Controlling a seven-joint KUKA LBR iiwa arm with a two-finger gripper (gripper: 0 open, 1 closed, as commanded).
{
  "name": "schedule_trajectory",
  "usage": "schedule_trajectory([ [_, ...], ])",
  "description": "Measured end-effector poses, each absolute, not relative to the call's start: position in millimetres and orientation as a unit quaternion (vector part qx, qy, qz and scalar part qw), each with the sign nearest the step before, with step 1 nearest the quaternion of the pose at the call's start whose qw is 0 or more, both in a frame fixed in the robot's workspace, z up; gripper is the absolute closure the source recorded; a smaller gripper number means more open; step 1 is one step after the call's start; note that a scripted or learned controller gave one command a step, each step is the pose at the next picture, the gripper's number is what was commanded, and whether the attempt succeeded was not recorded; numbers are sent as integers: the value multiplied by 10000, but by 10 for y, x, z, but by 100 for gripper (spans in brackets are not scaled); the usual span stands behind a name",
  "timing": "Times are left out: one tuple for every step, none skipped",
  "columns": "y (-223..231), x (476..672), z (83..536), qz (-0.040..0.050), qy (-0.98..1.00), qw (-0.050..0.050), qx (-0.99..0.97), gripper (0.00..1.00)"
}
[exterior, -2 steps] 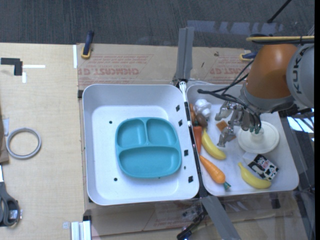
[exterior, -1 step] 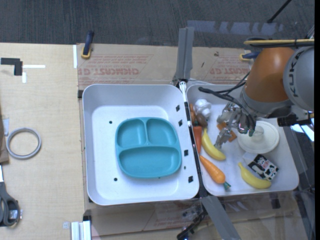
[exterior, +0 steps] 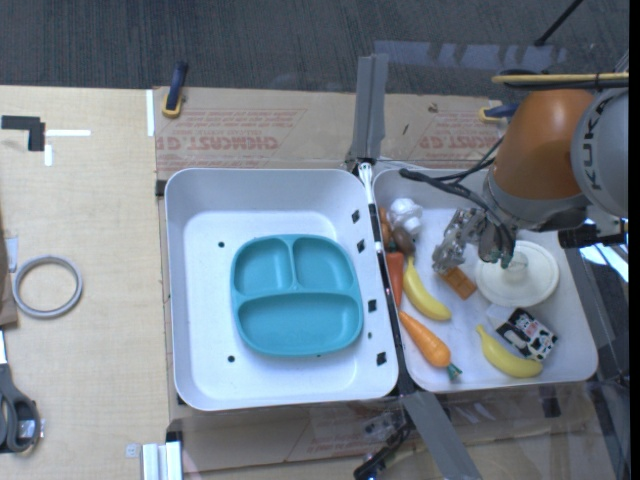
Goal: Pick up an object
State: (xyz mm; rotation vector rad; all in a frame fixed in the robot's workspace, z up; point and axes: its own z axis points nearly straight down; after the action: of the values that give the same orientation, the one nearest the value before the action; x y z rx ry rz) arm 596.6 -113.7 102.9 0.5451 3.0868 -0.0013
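Fingers (exterior: pixel 455 243) hang low in the right bin (exterior: pixel 575 368); you cannot tell whether they are apart or together, and nothing shows between them. Just below them lies a small orange-brown block (exterior: pixel 461 284), with a banana (exterior: pixel 424 293) to its left and a white saucer (exterior: pixel 530 278) to its right. Nearer you lie a carrot (exterior: pixel 427 339), a second banana (exterior: pixel 508 357) and a black-and-white toy (exterior: pixel 528 335). The left bin (exterior: pixel 190 298) holds a teal divided plate (exterior: pixel 297 295). On the tabletop (exterior: pixel 90 368) sits a grey ring (exterior: pixel 45 286).
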Motion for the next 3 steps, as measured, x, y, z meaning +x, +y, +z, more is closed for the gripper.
schedule_trajectory([
  [-49,6217,2040,3,9627,17,2707,100],
  [-904,6165,1920,-5,9681,12,2504,100],
  [-922,6322,927,-4,9686,18,2485,100],
])
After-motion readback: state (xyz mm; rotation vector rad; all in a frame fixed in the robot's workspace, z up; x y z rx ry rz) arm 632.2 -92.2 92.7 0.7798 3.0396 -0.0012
